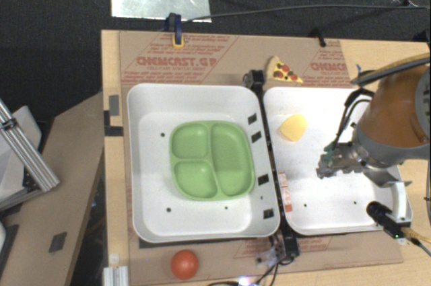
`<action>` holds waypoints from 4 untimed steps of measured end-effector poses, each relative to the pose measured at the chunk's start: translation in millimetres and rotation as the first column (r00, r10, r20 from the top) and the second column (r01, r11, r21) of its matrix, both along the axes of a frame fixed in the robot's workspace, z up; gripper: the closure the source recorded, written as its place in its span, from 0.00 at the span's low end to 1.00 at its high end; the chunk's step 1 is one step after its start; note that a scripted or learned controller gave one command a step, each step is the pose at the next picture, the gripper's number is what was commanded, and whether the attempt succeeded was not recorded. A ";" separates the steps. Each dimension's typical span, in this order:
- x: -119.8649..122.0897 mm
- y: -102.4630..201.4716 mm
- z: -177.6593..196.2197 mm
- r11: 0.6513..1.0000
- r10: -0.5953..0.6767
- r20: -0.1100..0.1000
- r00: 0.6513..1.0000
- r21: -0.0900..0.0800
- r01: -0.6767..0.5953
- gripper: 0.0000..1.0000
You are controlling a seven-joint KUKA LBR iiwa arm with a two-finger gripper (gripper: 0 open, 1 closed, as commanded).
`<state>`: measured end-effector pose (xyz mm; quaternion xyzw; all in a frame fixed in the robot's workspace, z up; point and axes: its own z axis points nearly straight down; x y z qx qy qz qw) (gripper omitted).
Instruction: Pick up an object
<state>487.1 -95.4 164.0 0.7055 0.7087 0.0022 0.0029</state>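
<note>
Gripper point(328, 163) hangs over the right bin point(316, 214), lower right of the yellow piece point(293, 127) (finger state I cannot tell); better approach from straight above, centred.

Arm point(397, 120) over right bin point(316, 210); gripper point(331, 162) low above bin floor. Yellow object point(293, 128) far-left of gripper, apart. Green divided plate point(211, 160) in left bin point(145, 143).

Glossy green plastic tray point(212, 160) in smooth white bin point(145, 210), on matt cardboard point(222, 52).
</note>
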 end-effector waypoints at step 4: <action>18.4 35.6 112.7 1.000 0.003 -0.004 1.000 0.001 -0.003 1.00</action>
